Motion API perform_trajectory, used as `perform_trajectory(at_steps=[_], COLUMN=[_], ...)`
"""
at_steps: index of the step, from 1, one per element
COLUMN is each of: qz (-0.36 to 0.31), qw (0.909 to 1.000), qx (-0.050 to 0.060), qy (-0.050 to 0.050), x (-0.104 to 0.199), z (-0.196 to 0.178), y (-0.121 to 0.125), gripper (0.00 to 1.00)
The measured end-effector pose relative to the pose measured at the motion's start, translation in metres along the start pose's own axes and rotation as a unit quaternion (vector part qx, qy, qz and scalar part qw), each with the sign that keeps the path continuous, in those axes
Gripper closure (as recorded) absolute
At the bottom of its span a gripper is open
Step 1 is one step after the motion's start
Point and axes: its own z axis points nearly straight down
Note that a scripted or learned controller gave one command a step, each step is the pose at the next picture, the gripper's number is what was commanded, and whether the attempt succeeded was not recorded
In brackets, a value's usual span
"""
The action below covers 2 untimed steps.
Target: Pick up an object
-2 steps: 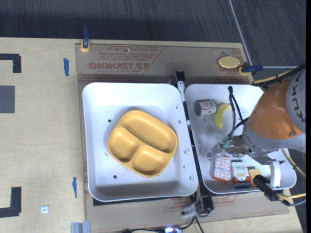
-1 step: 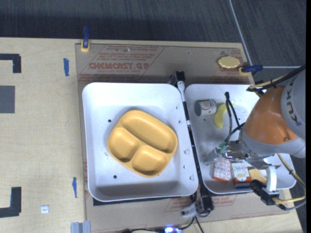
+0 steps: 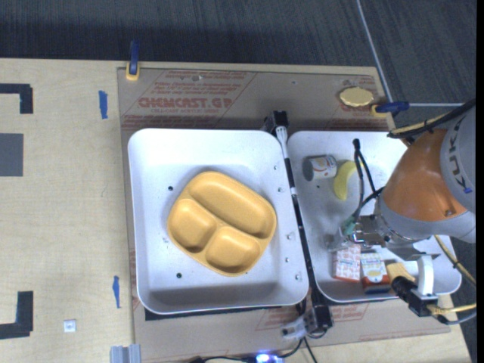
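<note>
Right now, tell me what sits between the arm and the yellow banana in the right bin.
Nothing visible blocks it. The banana lies bare on the right bin floor, beside a small can. The arm hangs just right of it, with a black cable running close along the banana's right side.

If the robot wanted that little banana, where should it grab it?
Probably across the banana's narrow middle, coming straight down from above. It lies flat and slightly curved in the right bin, apart from the small can beside it, so both long sides look open for the fingers.
</note>
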Motion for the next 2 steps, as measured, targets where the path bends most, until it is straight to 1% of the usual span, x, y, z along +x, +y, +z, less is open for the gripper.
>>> perform_trajectory(at_steps=[1,2], qz=[0.0,0.0], qw=[1.0,1.0], qx=[0.0,0.002], qy=[0.0,0.0], x=[0.0,-0.033], z=[0.0,0.01], y=[0.0,-0.002], gripper=[0.0,0.0])
